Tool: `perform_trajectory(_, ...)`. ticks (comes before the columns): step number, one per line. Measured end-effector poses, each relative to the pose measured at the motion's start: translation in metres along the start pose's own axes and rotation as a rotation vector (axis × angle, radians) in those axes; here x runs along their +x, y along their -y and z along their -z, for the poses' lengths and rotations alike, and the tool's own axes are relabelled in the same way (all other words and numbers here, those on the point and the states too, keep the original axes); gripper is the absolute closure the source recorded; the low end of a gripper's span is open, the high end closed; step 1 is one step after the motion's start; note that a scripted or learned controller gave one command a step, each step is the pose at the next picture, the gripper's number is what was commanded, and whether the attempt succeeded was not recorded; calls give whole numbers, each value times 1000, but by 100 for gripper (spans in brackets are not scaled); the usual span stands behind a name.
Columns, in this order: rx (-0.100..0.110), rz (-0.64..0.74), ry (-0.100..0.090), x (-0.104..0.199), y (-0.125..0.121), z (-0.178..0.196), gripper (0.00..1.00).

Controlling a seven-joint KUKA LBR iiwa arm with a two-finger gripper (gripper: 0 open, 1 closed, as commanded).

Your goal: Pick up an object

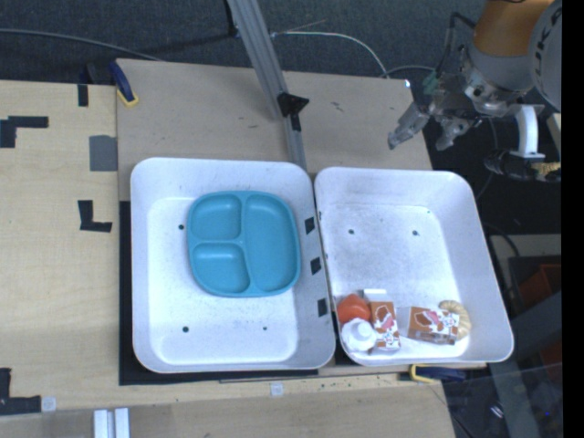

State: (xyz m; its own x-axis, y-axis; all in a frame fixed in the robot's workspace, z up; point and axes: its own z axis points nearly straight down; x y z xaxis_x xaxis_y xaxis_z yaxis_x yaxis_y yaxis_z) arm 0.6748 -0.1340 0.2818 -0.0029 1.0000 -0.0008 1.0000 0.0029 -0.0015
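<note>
My gripper [427, 135] hangs above the bench, beyond the far edge of the right bin [401, 199], open with nothing between its fingers. In that bin's near right corner lie an orange round object [353, 307], a white object [359, 337], a small red and white carton [385, 326] and a brown snack packet [439, 322]. All of them are well away from the gripper. A blue divided plate [244, 243] sits in the left bin [155, 272].
A grey metal pole [265, 53] slants from the top of the view down to the seam between the two bins. Cables [338, 39] run over the bench behind the bins. The bench drops off at the right of the right bin.
</note>
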Motion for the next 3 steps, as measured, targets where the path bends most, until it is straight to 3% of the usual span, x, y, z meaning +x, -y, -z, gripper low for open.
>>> perform_trajectory(1,0,0,1,0,0,0,0)
perform_trajectory(3,4,0,0,-3,7,-93,0)
